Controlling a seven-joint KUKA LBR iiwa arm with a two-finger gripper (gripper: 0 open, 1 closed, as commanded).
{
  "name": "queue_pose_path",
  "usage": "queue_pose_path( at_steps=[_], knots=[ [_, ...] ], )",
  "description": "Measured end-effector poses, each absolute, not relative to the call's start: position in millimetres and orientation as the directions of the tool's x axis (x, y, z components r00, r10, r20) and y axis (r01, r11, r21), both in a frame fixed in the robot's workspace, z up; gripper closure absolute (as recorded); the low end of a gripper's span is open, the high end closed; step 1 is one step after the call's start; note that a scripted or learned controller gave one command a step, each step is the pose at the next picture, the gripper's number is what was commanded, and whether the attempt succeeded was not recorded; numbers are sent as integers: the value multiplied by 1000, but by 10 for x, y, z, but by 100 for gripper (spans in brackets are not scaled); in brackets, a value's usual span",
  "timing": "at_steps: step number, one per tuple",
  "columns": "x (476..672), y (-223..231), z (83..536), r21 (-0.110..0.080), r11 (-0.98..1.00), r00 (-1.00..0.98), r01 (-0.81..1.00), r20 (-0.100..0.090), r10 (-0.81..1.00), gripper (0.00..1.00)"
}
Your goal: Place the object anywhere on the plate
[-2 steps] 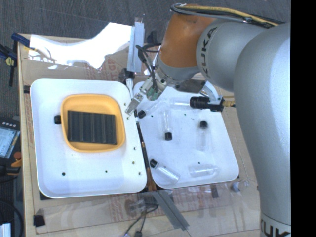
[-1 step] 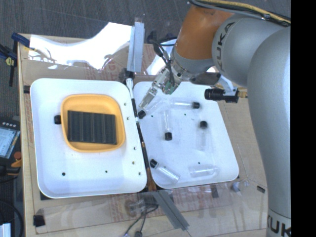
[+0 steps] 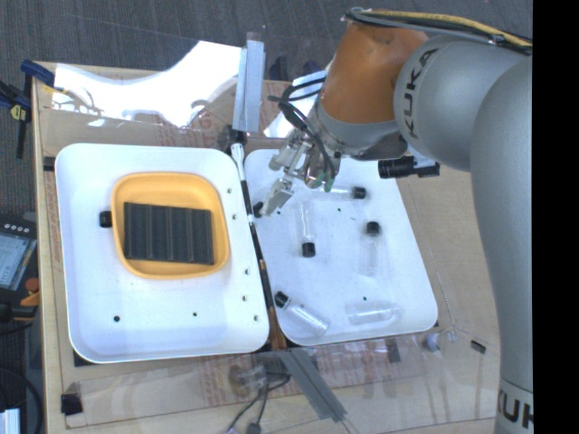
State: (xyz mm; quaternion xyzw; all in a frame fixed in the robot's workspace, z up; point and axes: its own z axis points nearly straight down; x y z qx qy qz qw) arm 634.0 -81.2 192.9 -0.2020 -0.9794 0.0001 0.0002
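A yellow plate (image 3: 163, 189) lies in the left bin (image 3: 136, 328) and carries a dark ribbed block (image 3: 170, 233). Several clear vials with black caps lie scattered in the right bin (image 3: 412, 269), among them one (image 3: 306, 231) near the middle and one (image 3: 303, 316) at the front. My gripper (image 3: 297, 172) hangs over the right bin's back left corner, pointing down and to the left. A clear vial (image 3: 274, 197) with a black cap slants from just under the gripper towards the divider between the bins. Whether it is held or lying in the bin I cannot make out.
A small black piece (image 3: 106, 218) sits in the left bin beside the plate's left rim. A grey upright post (image 3: 249, 84) stands behind the divider. White sheeting (image 3: 181, 80) lies at the back left. The arm's grey body covers the right side.
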Motion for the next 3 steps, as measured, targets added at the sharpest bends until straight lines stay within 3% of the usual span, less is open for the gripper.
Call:
queue_pose_path(
  at_steps=[1, 2, 3],
  knots=[
    [6358, -849, 1940, 0, 1000, -1000, 20, -4, 20, 0],
    [6517, -782, 2246, -1, 953, -953, -302, -3, -302, 0],
    [6572, -749, 1925, 1, 777, -777, -629, 0, -629, 0]
  ],
)
